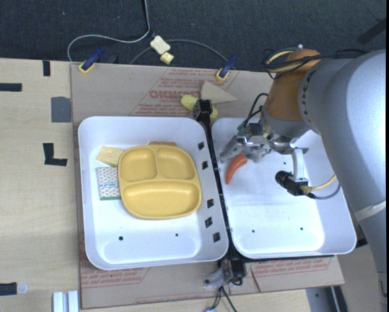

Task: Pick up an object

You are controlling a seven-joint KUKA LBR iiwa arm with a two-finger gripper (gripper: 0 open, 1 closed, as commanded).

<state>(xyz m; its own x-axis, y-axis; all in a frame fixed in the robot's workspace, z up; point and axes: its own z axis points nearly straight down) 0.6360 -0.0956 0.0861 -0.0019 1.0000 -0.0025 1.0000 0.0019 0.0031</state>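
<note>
- Lying in the right bin (311, 239), up near its left wall and toward the far end, is a small orange carrot-shaped toy (235, 168), tilted with its thinner end pointing down-left.
- Right above the carrot's upper end sits the gripper (241, 149); its metal fingers (229, 150) reach toward the bin's left wall, and I cannot tell from where I stand whether they are released or clenched, nor whether they have the carrot between them.
- Behind the gripper comes the orange band (286, 99) of the wrist, then the big grey arm (353, 119) covering the right side of that bin; a black cable fitting (291, 182) hangs off it over the white floor.
- A black divider (213, 174) runs between the two bins.
- In the left bin (149, 246) a yellow three-compartment plate (160, 180) rests near the middle, with a pale yellow piece (108, 155) and a small patterned sponge-like block (107, 182) touching its left edge.
- Both bins stand on a cardboard sheet (162, 93) clamped to the counter (25, 187), with a yellow object (190, 101) just past the bins' far edge.
</note>
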